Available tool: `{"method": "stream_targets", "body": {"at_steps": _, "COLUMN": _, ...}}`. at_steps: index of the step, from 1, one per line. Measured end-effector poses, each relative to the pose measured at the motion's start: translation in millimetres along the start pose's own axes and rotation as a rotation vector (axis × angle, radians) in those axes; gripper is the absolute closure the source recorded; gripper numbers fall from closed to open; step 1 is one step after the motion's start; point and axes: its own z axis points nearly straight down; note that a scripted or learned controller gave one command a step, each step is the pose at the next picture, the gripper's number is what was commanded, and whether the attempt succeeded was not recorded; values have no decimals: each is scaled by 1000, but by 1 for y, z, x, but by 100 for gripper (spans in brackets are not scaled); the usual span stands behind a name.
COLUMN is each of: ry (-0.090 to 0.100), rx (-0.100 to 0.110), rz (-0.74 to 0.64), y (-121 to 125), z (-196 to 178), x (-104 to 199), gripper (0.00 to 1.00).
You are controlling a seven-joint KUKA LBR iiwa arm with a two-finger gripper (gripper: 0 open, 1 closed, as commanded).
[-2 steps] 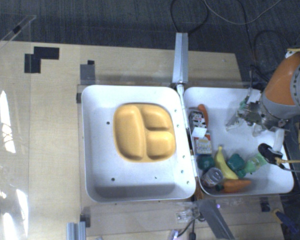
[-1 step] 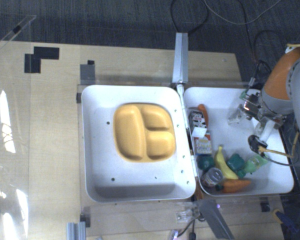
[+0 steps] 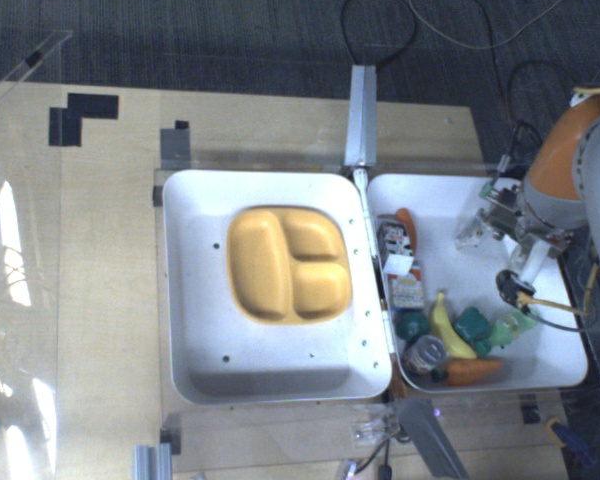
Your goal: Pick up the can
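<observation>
Can (image 3: pixel 426 353) lies at the near edge of the right bin (image 3: pixel 570 366), beside a banana (image 3: pixel 446 325) and a carrot (image 3: pixel 472 370). My gripper (image 3: pixel 492 220) hovers near the bin's far right side, well apart from it; whether it is open or closed, I cannot tell. A yellow tray (image 3: pixel 287 264) sits in the left bin (image 3: pixel 195 298).

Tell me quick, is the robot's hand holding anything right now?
Hand: cannot be told whether open or closed; nothing seen between its fingers. The can sits in the right bin.
</observation>
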Motion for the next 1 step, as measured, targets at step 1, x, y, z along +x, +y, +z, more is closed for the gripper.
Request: {"method": "stream_targets", "body": {"at_steps": 1, "ry": 2, "rx": -6, "rz": -10, "y": 2, "z": -13, "x": 3, "gripper": 100}}
